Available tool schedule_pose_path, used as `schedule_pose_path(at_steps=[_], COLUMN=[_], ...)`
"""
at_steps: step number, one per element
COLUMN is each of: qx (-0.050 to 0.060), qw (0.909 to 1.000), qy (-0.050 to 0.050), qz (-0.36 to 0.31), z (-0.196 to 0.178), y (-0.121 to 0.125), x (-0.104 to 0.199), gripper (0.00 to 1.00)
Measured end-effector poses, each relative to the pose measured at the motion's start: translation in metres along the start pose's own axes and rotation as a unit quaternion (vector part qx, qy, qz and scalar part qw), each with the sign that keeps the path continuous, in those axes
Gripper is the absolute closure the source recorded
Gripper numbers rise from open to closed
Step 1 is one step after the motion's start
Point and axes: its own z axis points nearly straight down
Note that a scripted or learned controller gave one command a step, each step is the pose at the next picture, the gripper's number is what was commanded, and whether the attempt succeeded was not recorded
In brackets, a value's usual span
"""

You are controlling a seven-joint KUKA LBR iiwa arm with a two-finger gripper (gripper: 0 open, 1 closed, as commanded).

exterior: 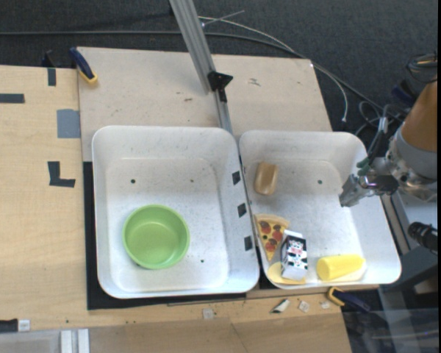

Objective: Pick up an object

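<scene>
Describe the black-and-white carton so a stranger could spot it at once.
Look in the right bin, along its near edge. The carton lies between the pizza slice and the yellow block; it alone has black-and-white patches.

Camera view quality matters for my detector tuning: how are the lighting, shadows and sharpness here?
Camera view: lighting is even and soft, with no hard glare on the white bins; the green bowl casts only a faint shadow; the picture is mildly soft throughout, so the print on the small carton cannot be read; the gripper looks blurred and dim at the right bin's edge.
</scene>
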Motion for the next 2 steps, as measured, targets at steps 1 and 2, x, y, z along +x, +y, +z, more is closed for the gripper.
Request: schedule_pose_path(at_steps=[1, 2], qx=[0.002, 0.003], qw=[1.0, 1.0], qy=[0.001, 0.001], qz=[-0.003, -0.003], z=[-0.001, -0.004], y=[0.018, 0.031], x=[0.05, 0.104], gripper=[1.0, 1.0])
